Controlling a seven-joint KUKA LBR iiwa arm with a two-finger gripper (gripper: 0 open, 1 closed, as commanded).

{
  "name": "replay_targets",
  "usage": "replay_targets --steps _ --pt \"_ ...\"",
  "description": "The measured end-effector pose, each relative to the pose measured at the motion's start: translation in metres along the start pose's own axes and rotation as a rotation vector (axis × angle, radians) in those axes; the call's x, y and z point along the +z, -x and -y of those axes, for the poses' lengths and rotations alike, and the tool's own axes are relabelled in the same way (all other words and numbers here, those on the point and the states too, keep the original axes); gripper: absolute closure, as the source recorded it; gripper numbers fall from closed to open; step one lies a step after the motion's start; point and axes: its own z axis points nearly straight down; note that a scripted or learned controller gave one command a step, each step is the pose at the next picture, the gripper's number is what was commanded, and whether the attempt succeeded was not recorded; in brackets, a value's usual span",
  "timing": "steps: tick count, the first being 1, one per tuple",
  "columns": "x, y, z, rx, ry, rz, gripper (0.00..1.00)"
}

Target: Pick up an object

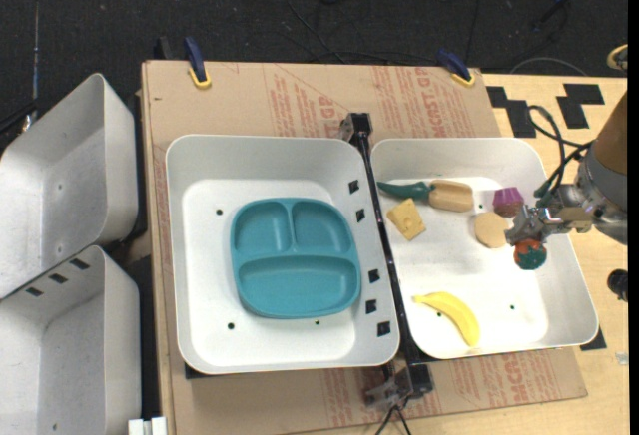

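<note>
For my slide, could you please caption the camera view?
Gripper over right bin beside purple block; teal tray in left bin.

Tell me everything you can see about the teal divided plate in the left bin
The teal divided plate looks like smooth moulded plastic, a rounded rectangle with three compartments: two small ones along its far side and one wide one along its near side, split by raised ridges. It lies flat, right way up, near the middle of the left bin, turned slightly askew to the bin's walls. Nothing lies in its compartments, and only the bin's floor touches it. The gripper is off over the right bin.
</note>
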Motion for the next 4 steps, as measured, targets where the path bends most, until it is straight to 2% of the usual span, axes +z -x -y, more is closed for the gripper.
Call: replay_targets --steps 1,3,4 --pt "-0.038 0.000 -0.002 0.000 -0.002 -0.001 1.00" --pt "-0.019 -0.108 -0.014 -0.005 -0.008 -0.005 1.00" --pt "-0.016 -0.165 -0.038 -0.005 -0.006 -0.005 1.00"
